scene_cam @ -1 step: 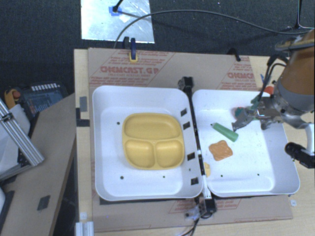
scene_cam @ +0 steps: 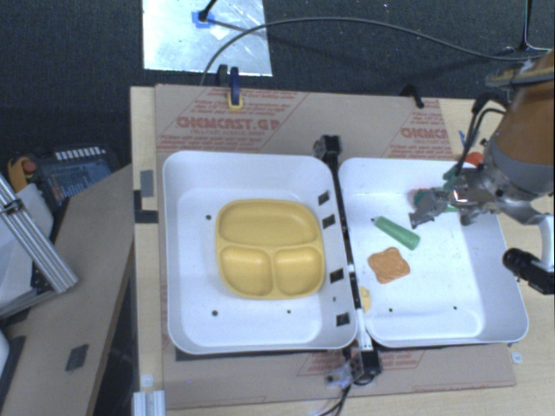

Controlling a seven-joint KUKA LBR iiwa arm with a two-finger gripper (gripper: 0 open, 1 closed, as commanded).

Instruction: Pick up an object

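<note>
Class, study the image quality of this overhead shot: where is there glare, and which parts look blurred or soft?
Camera view: strong glare on the metal sheet at top; the white bins look bright and evenly lit, with only faint shadows; the end effector is smeared and soft, its detail unclear; the yellow tray and green object are fairly sharp.

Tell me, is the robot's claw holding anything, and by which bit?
Can't tell. The gripper is low in the right bin, with the green piece lying apart from it.
</note>
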